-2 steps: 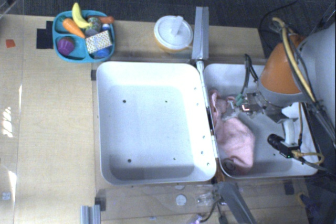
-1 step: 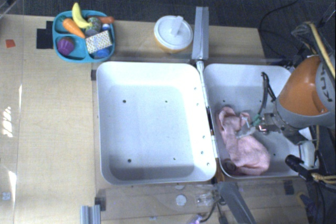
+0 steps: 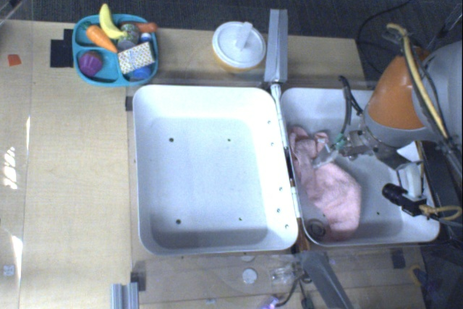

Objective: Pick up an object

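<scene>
Two shallow white plastic bins stand side by side on the pale wooden bench [image 3: 65, 177] — a left bin [image 3: 210, 228] and a right bin [image 3: 318, 101]; one grey arm with an orange band [image 3: 394, 101] reaches in from the right. One crumpled pink cloth [image 3: 329, 188] lies in the right bin, along its left half, with a small dark round object [image 3: 316, 230] near the bin's lower left corner, just beside the cloth. The two-finger gripper [image 3: 338, 147] sits low over the right bin at the cloth's upper right edge; whether it touches the cloth, and how its tips stand, cannot be told from this view. Behind the bins, one round white lidded container with a yellow rim [image 3: 239, 45] rests on the bench, and one blue compartmented tray [image 3: 83, 76] — at the far left — holds toy food: one yellow banana [image 3: 110, 23], one orange carrot [image 3: 100, 37], one purple piece [image 3: 90, 63] and a few smaller items too small to name.
</scene>
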You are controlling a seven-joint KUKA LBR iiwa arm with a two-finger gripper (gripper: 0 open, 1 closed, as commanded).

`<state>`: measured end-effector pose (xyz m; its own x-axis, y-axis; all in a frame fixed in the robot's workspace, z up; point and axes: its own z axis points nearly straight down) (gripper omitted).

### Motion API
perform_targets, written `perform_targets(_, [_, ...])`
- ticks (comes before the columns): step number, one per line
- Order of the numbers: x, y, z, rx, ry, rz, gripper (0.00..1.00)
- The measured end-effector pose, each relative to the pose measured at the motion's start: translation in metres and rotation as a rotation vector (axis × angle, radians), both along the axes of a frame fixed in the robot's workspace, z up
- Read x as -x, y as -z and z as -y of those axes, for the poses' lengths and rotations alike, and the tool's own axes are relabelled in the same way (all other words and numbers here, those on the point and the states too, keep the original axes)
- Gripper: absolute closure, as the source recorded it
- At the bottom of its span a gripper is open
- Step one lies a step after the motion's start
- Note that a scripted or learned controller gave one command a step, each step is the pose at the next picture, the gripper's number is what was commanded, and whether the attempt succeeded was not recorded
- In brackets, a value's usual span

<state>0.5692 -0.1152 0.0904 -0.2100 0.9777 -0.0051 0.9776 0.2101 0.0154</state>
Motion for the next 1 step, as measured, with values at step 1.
perform_targets(1, [-0.0318,-0.0001,-0.0227,0.003,-0.124,-0.002,0.00])
